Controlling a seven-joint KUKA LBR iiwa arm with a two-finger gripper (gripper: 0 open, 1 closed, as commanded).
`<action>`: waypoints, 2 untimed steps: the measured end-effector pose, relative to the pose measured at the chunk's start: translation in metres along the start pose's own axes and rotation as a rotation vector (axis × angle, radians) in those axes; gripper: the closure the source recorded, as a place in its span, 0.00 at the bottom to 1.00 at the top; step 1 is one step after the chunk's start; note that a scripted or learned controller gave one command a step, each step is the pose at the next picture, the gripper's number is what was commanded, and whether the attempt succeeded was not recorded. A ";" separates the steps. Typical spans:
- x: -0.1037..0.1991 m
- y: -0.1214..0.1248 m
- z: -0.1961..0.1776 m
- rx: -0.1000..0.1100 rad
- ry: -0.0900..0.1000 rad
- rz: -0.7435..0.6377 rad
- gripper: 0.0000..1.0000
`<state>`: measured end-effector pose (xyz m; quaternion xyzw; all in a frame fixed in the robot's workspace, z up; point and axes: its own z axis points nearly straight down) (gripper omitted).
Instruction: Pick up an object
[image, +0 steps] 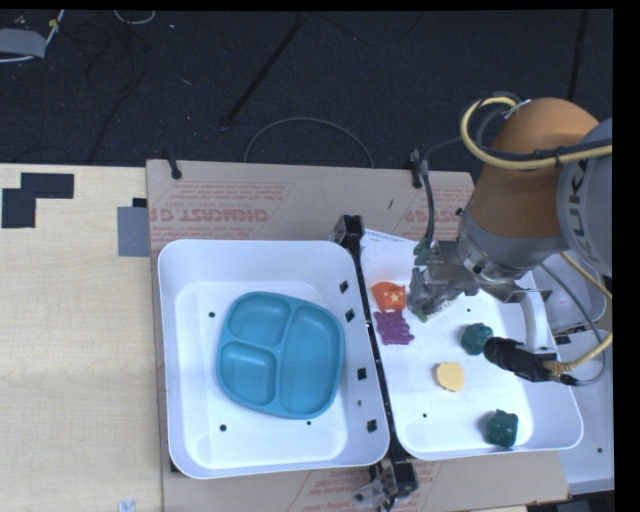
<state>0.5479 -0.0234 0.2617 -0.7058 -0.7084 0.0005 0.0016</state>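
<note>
A pale wooden worktop (70, 360) carries a cardboard sheet (260, 205) with red print, on which two shallow white bins sit side by side, their inner rims touching along a seam with black clips (366, 345). The left bin (185, 300) holds a single blue divided plate (280, 355), three compartments up, lying flat near the middle with bare white floor all around it. The grey KUKA arm (530, 170), its orange band uppermost, reaches in from the right over the far part of the right bin (425, 425) and bends downward at the wrist. Its tool (424, 298) hangs low at the far-left area of that bin; whether it is open or closed cannot be made out, and nothing can be seen in its hold. Five small things lie on the right bin's floor. A purple lump (393, 329) sits near the seam, just beside the tool's tip, and an orange piece (388, 294) lies just beyond it, close against the tool's left side. A dark green lump (476, 337) rests mid-bin, to the tool's right. A second green lump (501, 428) sits near the near-right corner. A yellow disc (450, 376) lies flat between the two, with open floor stretching toward the near-left rim.
</note>
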 end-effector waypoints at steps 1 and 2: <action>0.051 0.004 -0.001 0.000 -0.001 0.000 1.00; 0.108 0.016 0.001 0.000 -0.001 -0.001 1.00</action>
